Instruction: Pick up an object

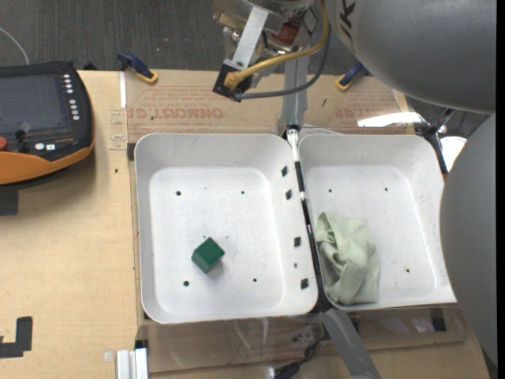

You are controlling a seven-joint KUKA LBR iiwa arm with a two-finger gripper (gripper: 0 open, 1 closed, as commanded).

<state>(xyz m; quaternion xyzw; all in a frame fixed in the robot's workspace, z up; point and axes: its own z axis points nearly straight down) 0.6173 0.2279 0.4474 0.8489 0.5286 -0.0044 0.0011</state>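
A green cube (pixel 208 255) sat in the left bin (pixel 158 212), toward the front and a little left of centre. One corner was turned to the camera, and the cube stood clear of every wall. In the right bin (pixel 410 172), a pale green cloth (pixel 349 259) lay crumpled in the front left corner, against the wall beside the neighbouring bin. Small black clips (pixel 298 242) ran along the seam where the two white bins met.

The gripper (pixel 272 14) hung high over the back of the bench (pixel 71 275), above a sheet of cardboard (pixel 237 110) with red lettering that lay behind the bins. It was well apart from both cube and cloth and touched neither. Nothing could be seen in its grasp, and from this angle it could not be told whether it was open or closed.

The grey arm (pixel 430 34) loomed across the upper right of the scene, over the far corner of the right bin. Two blue clamps (pixel 136 65) gripped the rear edge of the cardboard, one at each end. A pendant (pixel 39 121) with a dark screen and an orange rim rested on the bench left of the bins, well apart from them.
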